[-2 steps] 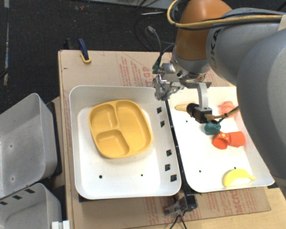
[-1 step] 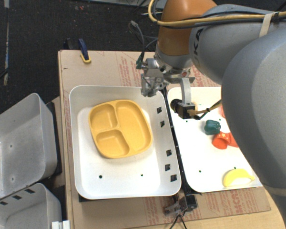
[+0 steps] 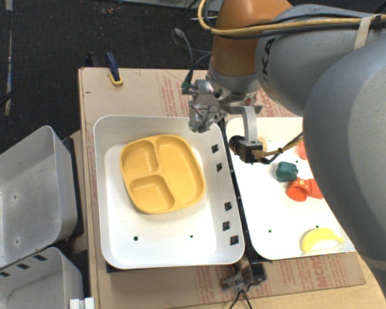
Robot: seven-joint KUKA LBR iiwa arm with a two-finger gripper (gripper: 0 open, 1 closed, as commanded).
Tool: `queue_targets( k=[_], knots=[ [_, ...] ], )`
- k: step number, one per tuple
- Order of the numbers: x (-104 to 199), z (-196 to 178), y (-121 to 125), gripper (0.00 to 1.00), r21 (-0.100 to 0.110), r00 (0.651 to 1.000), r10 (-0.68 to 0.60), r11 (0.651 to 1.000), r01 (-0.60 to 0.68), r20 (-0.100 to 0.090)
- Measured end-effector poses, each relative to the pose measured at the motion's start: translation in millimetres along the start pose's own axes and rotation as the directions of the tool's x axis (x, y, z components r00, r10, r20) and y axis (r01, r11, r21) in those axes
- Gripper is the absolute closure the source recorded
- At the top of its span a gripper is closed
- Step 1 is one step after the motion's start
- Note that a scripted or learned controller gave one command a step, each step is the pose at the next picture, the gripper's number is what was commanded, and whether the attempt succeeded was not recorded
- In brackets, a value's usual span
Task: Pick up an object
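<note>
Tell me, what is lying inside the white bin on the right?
In the right-hand white bin lie a small dark green piece, a red-orange piece and a yellow piece. The grey arm covers the rest.

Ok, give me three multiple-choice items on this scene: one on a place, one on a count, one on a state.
1. Where does the yellow plate lie?
A. in the left bin
B. in the right bin
C. on the bare bench

2. How many compartments does the plate have?
A. two
B. three
C. five

3. How does the plate sit?
A. upside down
B. on edge against the bin wall
C. flat, open side up

Answers:
1 A: it rests on the floor of the left bin, while the green, red and pale yellow items lie in the right one.
2 B: ridges split it into two smaller sections and one larger.
3 C: the hollow sections face the camera, and the gripper is above the bin's far right corner, apart from the plate.
</note>
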State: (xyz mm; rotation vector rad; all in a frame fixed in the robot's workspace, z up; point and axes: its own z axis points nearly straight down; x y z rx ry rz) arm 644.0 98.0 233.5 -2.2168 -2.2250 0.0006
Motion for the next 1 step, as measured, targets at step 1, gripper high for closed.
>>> queue_targets(
  k=[1],
  knots=[
    [-0.2, 0.1, 0.3, 0.0, 0.0, 1.0, 0.001, 1.0, -0.001, 0.0]
  ],
)
